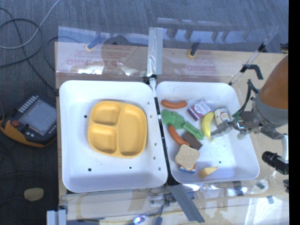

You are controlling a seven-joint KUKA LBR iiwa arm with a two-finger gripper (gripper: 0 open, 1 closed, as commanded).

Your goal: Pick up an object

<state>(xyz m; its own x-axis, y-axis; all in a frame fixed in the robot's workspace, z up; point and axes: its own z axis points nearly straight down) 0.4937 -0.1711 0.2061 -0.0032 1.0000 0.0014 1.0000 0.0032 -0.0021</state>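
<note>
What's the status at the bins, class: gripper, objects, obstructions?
Gripper low in right bin, beside banana, nothing seen held. Toy foods bunched together: sausage, bread slice, cheese wedge. Yellow tray in left bin.

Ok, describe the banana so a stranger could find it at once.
Look in the right-hand white bin, the one crowded with toy food, not the one with the yellow divided plate. Near its middle, beside a small can, lies the banana. It is the bin's only curved, bright yellow piece.
</note>
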